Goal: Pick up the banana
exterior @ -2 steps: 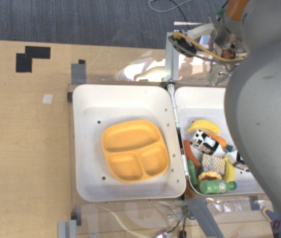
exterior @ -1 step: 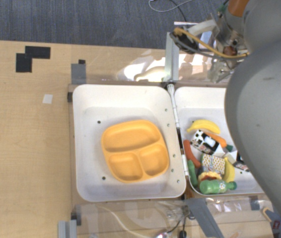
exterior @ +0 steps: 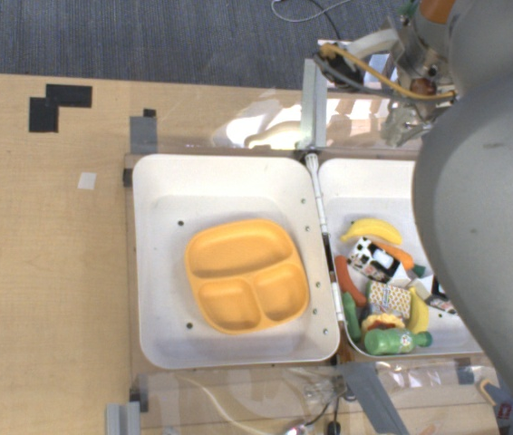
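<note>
Two shallow white bins are set side by side on the bench. An orange divided tray (exterior: pixel 246 275) is placed at the centre of the left bin (exterior: pixel 161 243). In the right bin (exterior: pixel 365 193), the banana (exterior: pixel 373 233) is laid atop toys piled against its left wall. The grey arm (exterior: pixel 483 216) is seen above; whether its claw is apart or together cannot be told.

2 white bins (exterior: pixel 161 243), 1 orange tray (exterior: pixel 246 275), 2 bananas (exterior: pixel 372 232), 1 green bottle (exterior: pixel 396 341).
</note>
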